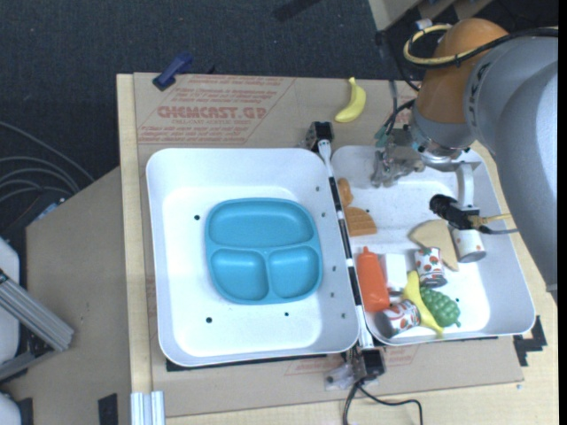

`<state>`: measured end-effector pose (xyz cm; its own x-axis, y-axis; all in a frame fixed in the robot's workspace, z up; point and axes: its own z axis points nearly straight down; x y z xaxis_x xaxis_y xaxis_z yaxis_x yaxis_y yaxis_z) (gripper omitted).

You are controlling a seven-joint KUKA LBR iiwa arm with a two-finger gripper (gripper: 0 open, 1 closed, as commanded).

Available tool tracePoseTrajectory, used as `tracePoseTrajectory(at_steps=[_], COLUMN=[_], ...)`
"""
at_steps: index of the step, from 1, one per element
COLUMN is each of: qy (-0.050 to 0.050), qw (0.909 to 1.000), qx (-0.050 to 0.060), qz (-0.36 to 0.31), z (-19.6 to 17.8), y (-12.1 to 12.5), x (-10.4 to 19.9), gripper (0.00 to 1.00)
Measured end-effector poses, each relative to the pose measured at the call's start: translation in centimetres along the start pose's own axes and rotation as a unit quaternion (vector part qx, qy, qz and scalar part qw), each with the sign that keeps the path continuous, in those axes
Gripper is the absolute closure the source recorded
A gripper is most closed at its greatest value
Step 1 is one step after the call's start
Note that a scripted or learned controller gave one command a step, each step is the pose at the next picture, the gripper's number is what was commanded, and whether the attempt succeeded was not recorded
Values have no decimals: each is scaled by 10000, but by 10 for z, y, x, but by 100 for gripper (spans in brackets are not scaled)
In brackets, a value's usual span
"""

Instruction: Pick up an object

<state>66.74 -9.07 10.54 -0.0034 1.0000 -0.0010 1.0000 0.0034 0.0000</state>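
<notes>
The hand [390,168] — grip state unclear — hovers above the orange bottle [372,280]: stiff, light, slippery — best gripped across its middle.

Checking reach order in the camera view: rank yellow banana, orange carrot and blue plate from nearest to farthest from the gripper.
1. Yellow banana: on the bench beyond the bins, just left of the gripper.
2. Orange carrot: right bin, near its left wall.
3. Blue plate: middle of the left bin.
</notes>
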Motion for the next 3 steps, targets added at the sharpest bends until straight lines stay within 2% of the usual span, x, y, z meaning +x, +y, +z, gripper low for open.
tracePoseTrajectory(at_steps=[1, 2, 3], qy=[0, 6, 2], qw=[10000, 10000, 10000], qx=[2, 11, 2], qz=[1, 18, 12], z=[0, 21, 10], y=[0, -1, -1], x=[0, -16, -15], gripper=[0, 0, 100])
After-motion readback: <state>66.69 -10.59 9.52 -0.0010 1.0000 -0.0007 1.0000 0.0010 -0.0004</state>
